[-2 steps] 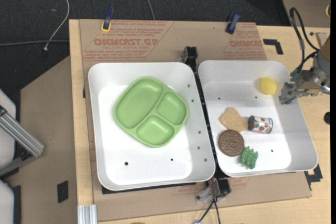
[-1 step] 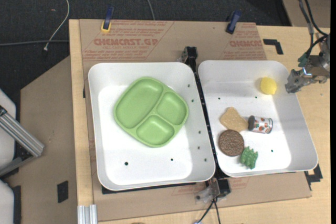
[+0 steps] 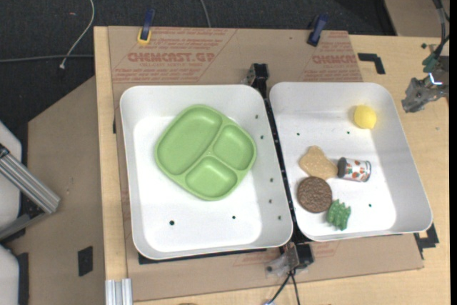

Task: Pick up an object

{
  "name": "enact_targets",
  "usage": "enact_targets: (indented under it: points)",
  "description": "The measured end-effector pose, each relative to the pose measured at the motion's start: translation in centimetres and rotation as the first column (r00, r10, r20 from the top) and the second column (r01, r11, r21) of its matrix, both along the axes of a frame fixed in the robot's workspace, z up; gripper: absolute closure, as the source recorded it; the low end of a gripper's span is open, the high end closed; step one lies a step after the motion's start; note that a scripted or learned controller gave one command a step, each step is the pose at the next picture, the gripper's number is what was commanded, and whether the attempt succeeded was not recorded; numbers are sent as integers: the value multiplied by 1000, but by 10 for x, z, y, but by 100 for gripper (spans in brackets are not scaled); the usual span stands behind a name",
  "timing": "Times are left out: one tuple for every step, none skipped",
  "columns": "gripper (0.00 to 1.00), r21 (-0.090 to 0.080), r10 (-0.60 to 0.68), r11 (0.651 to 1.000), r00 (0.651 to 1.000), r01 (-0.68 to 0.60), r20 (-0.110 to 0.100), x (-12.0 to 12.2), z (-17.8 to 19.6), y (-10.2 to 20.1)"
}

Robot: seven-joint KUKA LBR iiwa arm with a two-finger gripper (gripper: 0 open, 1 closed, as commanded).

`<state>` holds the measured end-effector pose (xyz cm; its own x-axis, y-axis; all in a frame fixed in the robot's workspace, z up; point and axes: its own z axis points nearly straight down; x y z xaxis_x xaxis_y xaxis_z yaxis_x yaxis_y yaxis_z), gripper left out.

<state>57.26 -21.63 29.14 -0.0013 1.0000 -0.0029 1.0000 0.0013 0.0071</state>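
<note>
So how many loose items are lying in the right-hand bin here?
5. A yellow ball towards the far corner; a tan biscuit and small can mid-bin; a brown round cookie and green toy nearest the camera.

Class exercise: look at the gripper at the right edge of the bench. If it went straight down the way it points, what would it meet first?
The gripper hangs just outside the right bin, near its upper right rim. Going straight down, it would probably meet the rim or the bare bench beside it, not the yellow ball. Depth is unclear from this slanted view.

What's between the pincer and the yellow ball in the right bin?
Nothing visible. The pincer sits at the bench's right edge, just outside the right bin. The yellow ball lies near that bin's upper right corner, apart from the other items; between them are only the bin's rim and bare floor.
</note>
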Motion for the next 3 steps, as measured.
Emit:
enact_targets:
  points:
    - [100, 6, 6, 1000, 1000, -6, -8, 4, 0, 60]
    - [100, 5, 3, 1000, 1000, -3, -10, 9, -20, 110]
    - [100, 6, 5, 1000, 1000, -5, -10, 7, -35, 167]
